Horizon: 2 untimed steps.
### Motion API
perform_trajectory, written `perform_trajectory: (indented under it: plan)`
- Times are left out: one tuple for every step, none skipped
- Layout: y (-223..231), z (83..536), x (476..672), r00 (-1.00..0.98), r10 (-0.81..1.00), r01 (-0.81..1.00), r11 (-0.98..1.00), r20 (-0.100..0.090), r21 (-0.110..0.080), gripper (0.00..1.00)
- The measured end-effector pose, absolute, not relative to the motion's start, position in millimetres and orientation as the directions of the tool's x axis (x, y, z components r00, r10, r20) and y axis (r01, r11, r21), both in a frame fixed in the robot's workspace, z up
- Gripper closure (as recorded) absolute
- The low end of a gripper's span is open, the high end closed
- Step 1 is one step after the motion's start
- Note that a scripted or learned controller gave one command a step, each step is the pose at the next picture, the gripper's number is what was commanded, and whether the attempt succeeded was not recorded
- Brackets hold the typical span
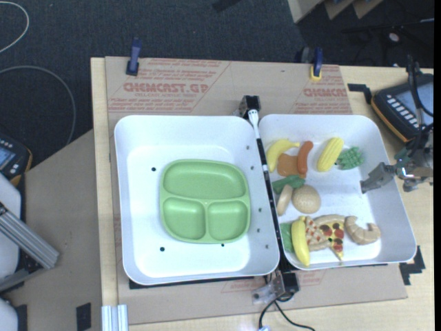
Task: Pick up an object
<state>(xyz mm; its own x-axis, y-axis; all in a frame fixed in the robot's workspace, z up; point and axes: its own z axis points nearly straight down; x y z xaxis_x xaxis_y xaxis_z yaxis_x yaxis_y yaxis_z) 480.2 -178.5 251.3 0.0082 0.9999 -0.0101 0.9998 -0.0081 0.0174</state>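
Gripper: you see the grey two-finger gripper (pixel 377 178) at the right wall of the right shallow white bin (pixel 396 216), reaching in from the right; whether it is released or clenched you cannot tell, and nothing shows in its grip.
Nearest item: the green leafy toy vegetable (pixel 350 158) lies just up-left of the gripper, touching the yellow toy corn cob (pixel 329 154).
Upper cluster: a yellow toy banana (pixel 278 152) and an orange-red toy sausage (pixel 303 156) sit near the bin's upper-left part, well apart from the gripper.
Middle: a tan round toy potato (pixel 306 199) lies beside a small beige oblong piece (pixel 283 199), under a dark green leafy piece (pixel 290 183).
Lower row: a toy pizza slice (pixel 325 233), a tan curved toy piece (pixel 362 232) and a yellow-green toy banana (pixel 297 240) lie along the near wall.
Open room: you have bare white floor between the gripper and the potato.
Left bin: the left shallow white bin (pixel 134 205) holds a light green plastic divided tray (pixel 204 200) in its centre, with bare floor all round it.
Edges: the two bins touch along a black divider strip (pixel 262 164).
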Motion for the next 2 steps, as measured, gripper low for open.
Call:
perform_trajectory:
  plan:
    - [-104,81,480.1,-0.003,1.000,1.000,0.003,-0.002,0.003,0.00]
    - [-108,99,482.6,0.001,1.000,1.000,-0.001,-0.006,0.014,1.00]
